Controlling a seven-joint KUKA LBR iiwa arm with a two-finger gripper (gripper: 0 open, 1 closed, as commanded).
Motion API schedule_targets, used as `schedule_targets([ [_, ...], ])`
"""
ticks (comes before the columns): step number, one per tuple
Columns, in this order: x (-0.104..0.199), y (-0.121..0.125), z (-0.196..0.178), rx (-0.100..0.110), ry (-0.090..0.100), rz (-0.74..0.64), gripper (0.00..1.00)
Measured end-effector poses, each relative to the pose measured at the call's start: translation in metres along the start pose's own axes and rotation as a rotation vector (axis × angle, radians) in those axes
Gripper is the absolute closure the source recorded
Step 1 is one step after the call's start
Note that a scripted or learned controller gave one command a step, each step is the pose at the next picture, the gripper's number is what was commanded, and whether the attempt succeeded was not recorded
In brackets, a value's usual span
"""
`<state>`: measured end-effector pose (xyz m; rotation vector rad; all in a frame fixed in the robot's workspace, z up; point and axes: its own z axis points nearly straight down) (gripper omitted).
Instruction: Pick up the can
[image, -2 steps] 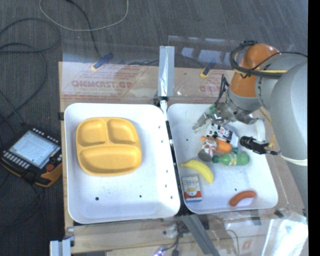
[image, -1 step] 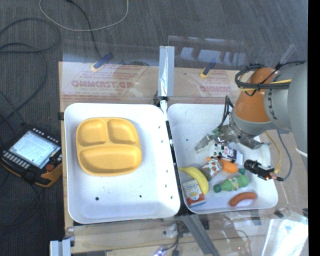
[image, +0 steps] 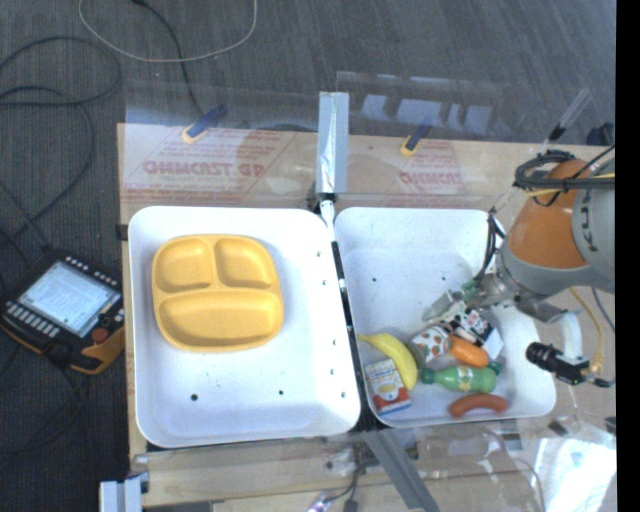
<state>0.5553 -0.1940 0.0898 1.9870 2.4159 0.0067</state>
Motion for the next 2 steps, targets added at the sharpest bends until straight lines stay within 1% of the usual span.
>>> schedule_targets([
  [1,0.000,0.001,-0.009,-0.002,0.000,-0.001,1.00],
  [2,0.053,0.000,-0.122,0.017,0.006,0.171,1.00],
])
